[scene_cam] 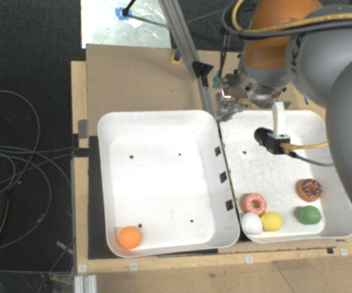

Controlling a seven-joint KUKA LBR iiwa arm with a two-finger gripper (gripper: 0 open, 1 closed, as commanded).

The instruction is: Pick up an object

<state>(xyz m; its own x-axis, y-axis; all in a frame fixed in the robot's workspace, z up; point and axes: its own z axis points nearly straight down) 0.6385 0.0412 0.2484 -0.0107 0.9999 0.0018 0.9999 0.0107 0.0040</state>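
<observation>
1. Objects number six by our count, spread over both bins.
2. We find an orange ball [129, 237] alone in the left bin [157, 117], in its near left corner, close to the wall.
3. We find the other five clustered at the near end of the right bin [255, 171]: a pink-iced doughnut [253, 203], with a white ball [251, 224] just in front of it and a yellow ball [272, 221] touching the white one.
4. Towards the right wall of that bin we note a brown-iced doughnut [310, 190] with a green ball [309, 215] just in front of it, both apart from the pink, white and yellow group.
5. The arm [332, 54] enters from the right, and its bulk overhangs the right side of the right bin. The orange band [280, 23] sits above the wrist, over the far edge of the bench [133, 78].
6. The wrist points down, and the gripper [227, 107] sits at the far end of the right bin, beside the seam where the two bins meet.
7. We cannot tell whether the gripper is open or closed; at this angle it reads as a small dark and metallic cluster. We see no object in it.
8. The gripper stands well apart from all six objects, which lie at the opposite, near end of the bins.
</observation>
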